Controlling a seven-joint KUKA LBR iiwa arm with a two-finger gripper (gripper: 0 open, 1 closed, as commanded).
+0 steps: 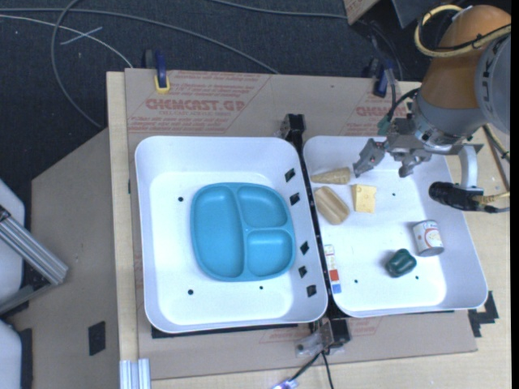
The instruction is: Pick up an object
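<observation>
A: What's sitting nearest?
B: Green object [400,262] and small can [426,237] are lying in the right bin [454,294].
A: And the claw [383,157]?
B: It's hovering with fingers apart, gripping nothing, above the far corner.

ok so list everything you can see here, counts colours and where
divided plate: 1, light blue, middle of left bin
left bin: 1, white, left side of bench
right bin: 1, white, right side of bench
bread roll: 1, tan, right bin near its left wall
cone-shaped piece: 1, pale tan, right bin, upper left
cheese wedge: 1, yellow, right bin, right of the roll
small can: 1, white and grey, right bin, right side
green lump: 1, dark green, right bin, lower middle
clamps: 2, blue, bench's far edge
gripper: 1, grey, open, over right bin's upper part, holding nothing
</observation>
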